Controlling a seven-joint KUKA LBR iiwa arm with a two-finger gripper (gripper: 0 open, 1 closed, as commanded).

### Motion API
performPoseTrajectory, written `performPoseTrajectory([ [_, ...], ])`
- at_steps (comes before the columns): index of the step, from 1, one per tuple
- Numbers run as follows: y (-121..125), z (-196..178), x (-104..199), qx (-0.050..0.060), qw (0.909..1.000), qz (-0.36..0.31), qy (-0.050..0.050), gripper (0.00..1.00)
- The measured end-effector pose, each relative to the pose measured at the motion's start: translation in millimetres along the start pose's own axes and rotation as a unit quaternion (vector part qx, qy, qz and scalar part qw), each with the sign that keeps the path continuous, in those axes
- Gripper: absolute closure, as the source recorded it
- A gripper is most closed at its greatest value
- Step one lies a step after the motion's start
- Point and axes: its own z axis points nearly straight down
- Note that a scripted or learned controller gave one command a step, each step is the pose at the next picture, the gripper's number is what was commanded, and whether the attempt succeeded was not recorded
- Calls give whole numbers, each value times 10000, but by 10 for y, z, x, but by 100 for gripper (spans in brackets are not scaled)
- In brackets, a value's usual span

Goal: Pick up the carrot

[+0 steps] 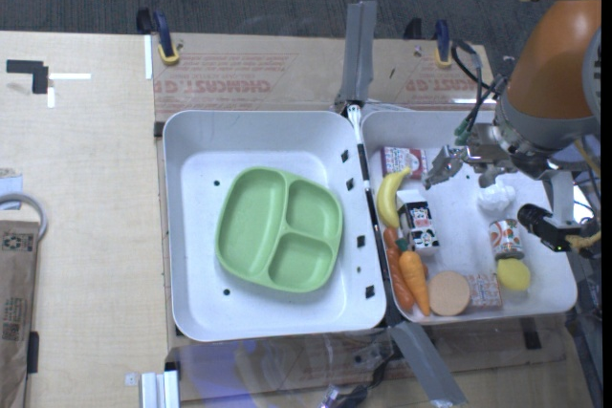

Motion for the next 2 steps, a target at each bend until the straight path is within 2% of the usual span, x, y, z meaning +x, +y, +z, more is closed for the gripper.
performPoseTrajectory([
  [1,-310,-436,341,-8,9981,623,-4,0],
  [2,-813,175,501,6,9869,1616,-2,0],
])
